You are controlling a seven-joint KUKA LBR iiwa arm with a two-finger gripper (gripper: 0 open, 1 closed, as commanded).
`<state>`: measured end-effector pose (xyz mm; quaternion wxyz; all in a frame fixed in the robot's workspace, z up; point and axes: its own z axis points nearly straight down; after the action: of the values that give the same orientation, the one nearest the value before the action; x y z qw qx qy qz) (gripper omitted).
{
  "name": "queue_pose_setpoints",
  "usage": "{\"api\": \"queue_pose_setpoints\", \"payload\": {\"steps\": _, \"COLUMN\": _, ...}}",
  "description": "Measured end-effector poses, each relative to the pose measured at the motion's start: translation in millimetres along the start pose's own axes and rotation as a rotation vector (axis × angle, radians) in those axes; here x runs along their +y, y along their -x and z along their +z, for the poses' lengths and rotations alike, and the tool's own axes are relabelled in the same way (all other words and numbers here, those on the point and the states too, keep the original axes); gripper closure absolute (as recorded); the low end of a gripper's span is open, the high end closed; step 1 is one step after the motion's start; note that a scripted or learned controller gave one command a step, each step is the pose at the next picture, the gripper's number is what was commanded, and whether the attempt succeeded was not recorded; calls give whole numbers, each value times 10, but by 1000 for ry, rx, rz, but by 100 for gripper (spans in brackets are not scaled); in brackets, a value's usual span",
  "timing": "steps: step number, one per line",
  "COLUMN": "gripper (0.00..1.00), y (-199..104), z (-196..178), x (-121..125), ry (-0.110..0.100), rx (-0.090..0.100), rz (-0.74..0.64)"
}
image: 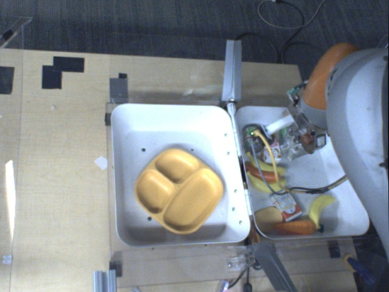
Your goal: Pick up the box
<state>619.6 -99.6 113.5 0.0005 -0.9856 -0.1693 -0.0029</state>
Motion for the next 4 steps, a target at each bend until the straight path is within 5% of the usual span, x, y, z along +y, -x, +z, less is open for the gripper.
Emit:
{"api": "queue_pose_setpoints", "payload": {"steps": 1, "gripper": 100, "y": 264, "z": 237, "x": 10, "ry": 2, "rx": 5, "rz": -79}}
{"api": "queue_pose_setpoints", "payload": {"steps": 2, "gripper": 100, "y": 1030, "z": 225, "x": -273, "ry": 4, "rx": 6, "rz": 10}}
{"api": "queue_pose_setpoints", "payload": {"steps": 4, "gripper": 100, "y": 1198, "z": 222, "x": -415, "ry": 12, "rx": 13, "rz": 139}}
